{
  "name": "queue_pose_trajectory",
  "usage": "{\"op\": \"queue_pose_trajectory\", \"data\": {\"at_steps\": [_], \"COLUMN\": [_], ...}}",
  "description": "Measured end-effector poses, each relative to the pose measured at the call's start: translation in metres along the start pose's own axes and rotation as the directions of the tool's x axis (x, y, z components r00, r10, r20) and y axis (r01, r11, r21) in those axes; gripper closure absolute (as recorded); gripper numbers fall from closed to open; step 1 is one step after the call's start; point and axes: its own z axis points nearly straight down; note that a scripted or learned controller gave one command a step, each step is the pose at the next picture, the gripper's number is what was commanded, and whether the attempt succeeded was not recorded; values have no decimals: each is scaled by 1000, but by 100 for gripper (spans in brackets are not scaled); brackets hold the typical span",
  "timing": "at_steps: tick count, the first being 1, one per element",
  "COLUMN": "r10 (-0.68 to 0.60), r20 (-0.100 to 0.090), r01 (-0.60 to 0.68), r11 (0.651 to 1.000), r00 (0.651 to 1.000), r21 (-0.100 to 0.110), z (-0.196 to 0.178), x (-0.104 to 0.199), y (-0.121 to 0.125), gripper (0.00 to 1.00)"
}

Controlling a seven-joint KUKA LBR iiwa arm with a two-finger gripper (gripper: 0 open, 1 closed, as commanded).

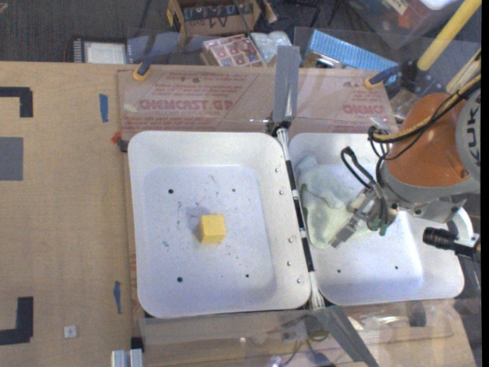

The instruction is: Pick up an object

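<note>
- Gripper [348, 230]: one, two-fingered, low over right bin, angled down toward lower left; tips at or just above pale cloth; whether fingers apart or together impossible to tell, so no grasp recorded.
- Arm [432, 155]: one, grey with orange band, entering from right, wrist above right bin's far right part; black cables looped beside wrist.
- Bins: two, shallow, white, side by side, inner rims touching along centre line.
- Left bin [153, 159]: holds one block; floor marked with small dark specks and faint bluish smudge.
- Right bin [428, 281]: holds one cloth; near half of floor bare apart from a few dark dots.
- Block [213, 228]: one, yellow, cube-like, lying flat near centre of left bin, slightly toward near side; well apart from gripper, off to its left across both inner rims; roughly level with gripper tips in picture height; touching no wall.
- Cloth [325, 193]: one, pale white-green, crumpled, against left wall of right bin, in far-left part; directly beneath and beside gripper tips.
- Board [46, 228]: one, tan, bearing both bins; black corner marks at left edge, three blue tape pieces.
- Clear sheet [199, 98]: one, behind bins, printed with red lettering, held at two corners by clamps.
- Clutter beyond board: boxes, cables, yellow pole at upper right.
</note>
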Motion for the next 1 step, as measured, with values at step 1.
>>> {"op": "queue_pose_trajectory", "data": {"at_steps": [1], "r10": [83], "r20": [1], "r01": [-83], "r11": [997], "r00": [997], "r21": [0], "z": [-94], "x": [29], "y": [42], "gripper": [0]}}
